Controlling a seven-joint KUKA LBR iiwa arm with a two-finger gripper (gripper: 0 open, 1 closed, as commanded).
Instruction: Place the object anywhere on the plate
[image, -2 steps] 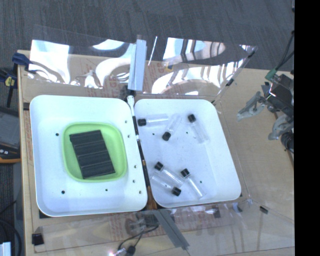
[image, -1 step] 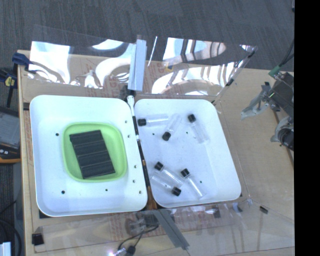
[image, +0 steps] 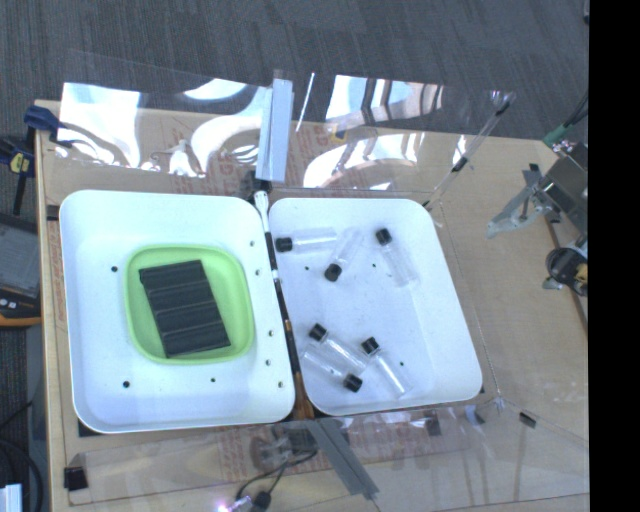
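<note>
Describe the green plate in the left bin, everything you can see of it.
The green plate is a pale lime, squarish dish with rounded corners and a raised rim, plastic by its look. It lies flat near the middle of the left bin, turned slightly askew. A dark ribbed rectangular block rests on it, covering most of its floor.

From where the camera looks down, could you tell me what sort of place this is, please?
Probably a robotics lab bench set up for pick-and-place trials: two white bins side by side, clear vials with black caps in the right one, and a green plate bearing a dark ridged block.
</note>
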